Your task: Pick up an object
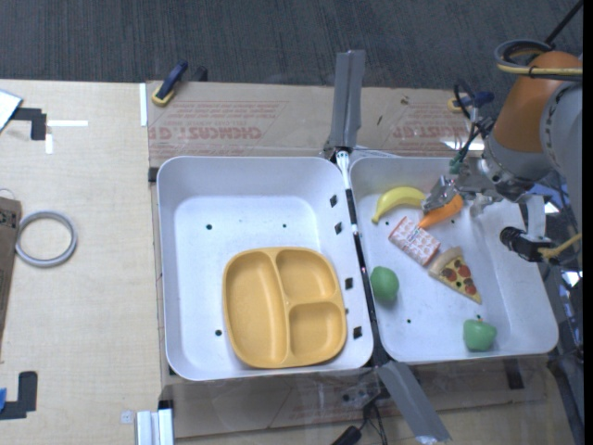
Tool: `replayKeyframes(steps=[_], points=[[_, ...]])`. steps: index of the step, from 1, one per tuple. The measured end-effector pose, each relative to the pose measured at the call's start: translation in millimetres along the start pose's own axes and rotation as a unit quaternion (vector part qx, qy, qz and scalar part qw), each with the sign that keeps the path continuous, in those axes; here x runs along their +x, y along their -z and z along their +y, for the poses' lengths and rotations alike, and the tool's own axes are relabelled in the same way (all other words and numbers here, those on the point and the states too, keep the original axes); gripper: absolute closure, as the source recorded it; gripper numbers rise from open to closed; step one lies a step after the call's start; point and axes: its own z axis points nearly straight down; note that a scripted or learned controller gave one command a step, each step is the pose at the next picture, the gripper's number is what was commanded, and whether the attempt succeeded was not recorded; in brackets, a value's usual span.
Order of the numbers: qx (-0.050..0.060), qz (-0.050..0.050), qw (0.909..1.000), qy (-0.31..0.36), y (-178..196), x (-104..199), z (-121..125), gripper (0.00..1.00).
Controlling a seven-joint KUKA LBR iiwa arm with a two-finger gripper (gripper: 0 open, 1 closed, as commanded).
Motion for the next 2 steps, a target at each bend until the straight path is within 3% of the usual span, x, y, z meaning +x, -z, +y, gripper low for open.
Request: replayKeyframes(steps=[1,2], points=[[-0.001,-0.001,1.0000,0.001,10,0,1,1.00],[0.000,0.000,0.9994,0.033,109,88,-20,1.00]])
